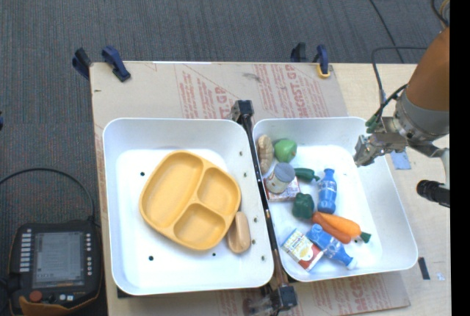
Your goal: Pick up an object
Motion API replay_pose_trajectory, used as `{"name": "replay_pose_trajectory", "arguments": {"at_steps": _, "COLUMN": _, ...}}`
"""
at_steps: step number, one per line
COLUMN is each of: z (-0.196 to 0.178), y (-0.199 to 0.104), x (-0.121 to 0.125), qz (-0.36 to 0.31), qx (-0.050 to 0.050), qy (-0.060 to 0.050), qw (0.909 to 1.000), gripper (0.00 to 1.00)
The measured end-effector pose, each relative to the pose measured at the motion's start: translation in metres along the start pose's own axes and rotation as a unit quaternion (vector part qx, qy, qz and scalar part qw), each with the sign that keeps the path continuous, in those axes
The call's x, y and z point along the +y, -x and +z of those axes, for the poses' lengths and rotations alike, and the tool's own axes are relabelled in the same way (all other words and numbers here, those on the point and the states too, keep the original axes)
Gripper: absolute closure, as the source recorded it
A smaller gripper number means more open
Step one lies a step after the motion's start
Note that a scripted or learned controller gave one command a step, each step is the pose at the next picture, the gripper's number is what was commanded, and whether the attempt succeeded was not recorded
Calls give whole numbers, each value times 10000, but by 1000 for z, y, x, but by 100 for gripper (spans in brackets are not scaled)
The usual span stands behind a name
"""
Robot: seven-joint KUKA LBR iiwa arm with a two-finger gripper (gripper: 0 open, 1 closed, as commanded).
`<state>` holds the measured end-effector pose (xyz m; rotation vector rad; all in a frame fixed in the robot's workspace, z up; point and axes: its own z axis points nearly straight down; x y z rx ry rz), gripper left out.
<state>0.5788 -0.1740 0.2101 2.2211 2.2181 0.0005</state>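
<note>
From the fixed camera above the bench, the gripper (365, 151) hangs over the right rim of the right bin (388, 193), toward its far corner; nothing is seen between its fingers, and how far apart they stand cannot be told from this angle. The pickable things crowd the left and middle of that bin: a green apple (285, 150) near the far left corner, a small jar (280, 177) against the left wall, a blue bottle (327, 190) at the middle, an orange carrot (338, 225) just nearer, and a small carton (302, 248) by the near edge. The left bin (121, 204) carries a yellow divided tray (191, 198) with a bread roll (239, 232) touching its near-right corner. The carrot looks like light, stiff plastic, probably smooth; gripping across its thick middle seems safest, since the tapered end could slip.
</note>
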Motion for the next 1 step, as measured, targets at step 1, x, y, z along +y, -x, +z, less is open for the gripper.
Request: {"name": "replay_pose_trajectory", "arguments": {"at_steps": 1, "z": 1, "y": -1, "x": 0, "qz": -4, "qx": 9, "qy": -11, "qw": 10000, "gripper": 0}}
